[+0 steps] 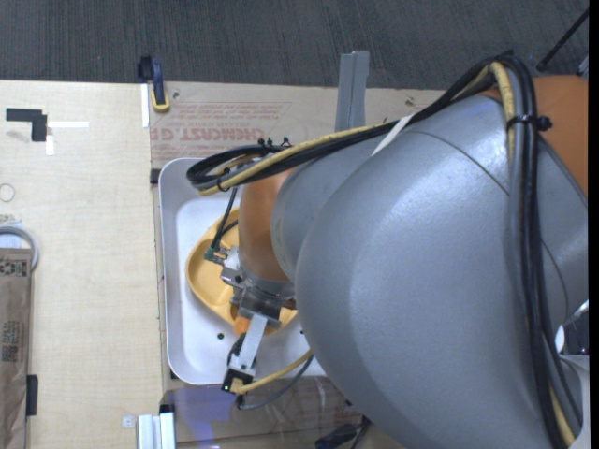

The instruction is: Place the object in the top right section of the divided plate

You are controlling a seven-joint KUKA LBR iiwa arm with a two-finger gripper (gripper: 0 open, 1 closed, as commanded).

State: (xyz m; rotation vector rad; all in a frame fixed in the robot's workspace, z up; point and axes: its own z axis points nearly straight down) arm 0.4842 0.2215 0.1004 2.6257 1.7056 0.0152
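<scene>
The object I must place I cannot point out: the arm (421, 279) covers most of the scene, and nothing recognisable lies on the parts that are free. The divided plate (201, 267) I can see in part. It is yellow and lies in the white bin (187, 344), and what shows of it is a curved strip of its left side. Its dividers are hidden.

The gripper (255, 305) hangs below the orange band (255, 218) and stands over the plate, at the right of that yellow strip. If it is open or closed I cannot tell from this angle, and also not if it carries something.

The relation that matters for the coming move is this: the visible part of the plate lies left of the gripper, so the gripper is already over the plate's inner or right area (as the camera sees it). I judge that the top right section is under the wrist or a little further up in the view, so any correction should be small. The risk is a release into the wrong section, because I cannot check the dividers.
</scene>
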